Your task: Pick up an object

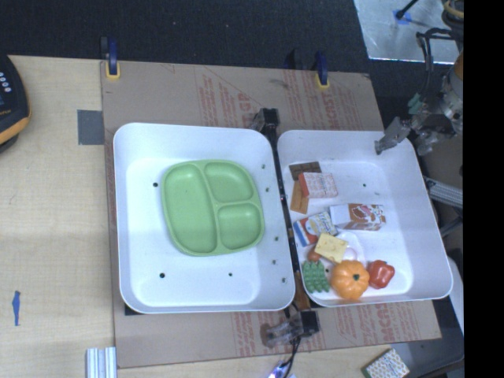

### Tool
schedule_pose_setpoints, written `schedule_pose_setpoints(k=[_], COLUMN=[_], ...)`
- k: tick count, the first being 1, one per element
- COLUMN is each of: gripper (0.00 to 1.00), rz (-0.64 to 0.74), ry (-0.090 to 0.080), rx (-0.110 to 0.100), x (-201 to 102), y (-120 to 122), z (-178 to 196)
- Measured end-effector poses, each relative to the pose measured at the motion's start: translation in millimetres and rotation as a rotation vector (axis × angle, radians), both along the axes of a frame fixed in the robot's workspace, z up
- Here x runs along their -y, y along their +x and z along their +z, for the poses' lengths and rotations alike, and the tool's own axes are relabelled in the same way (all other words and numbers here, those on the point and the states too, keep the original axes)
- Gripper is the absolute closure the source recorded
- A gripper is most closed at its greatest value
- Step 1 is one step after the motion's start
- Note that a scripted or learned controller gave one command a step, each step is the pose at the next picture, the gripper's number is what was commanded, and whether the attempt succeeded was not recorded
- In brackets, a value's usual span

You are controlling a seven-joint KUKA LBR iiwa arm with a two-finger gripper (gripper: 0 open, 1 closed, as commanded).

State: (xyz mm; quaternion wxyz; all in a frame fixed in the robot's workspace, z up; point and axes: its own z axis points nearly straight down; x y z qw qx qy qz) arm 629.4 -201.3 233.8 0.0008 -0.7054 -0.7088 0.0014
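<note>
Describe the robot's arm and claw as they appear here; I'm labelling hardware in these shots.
Little of it is in frame. At the right edge, the claw appears as dark grey metal, a slim angular piece tapering to a point over the right bin's far corner. Behind it sits bulkier grey and black hardware with dark looping cable above.

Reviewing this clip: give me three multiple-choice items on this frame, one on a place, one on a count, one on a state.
1. Where does the green divided plate lie?
A. left bin
B. right bin
C. on the cardboard

2. How many compartments has it?
A. two
B. three
C. five

3. How does the gripper stand to the small pumpkin?
A. pressed onto it
B. lifting it
C. apart from it, at the right bin's far corner

Key: 1 A, it rests on the left bin's floor; 2 B, one long, two small; 3 C, the pumpkin sits at the near edge.
</note>
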Motion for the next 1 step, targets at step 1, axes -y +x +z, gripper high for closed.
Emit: schedule_pose_setpoints(k=[1], gripper=[0.00], rz=[0.000], ry=[0.004], rx=[-0.010], x=[-59.3], y=[-68.6], z=[-148.2])
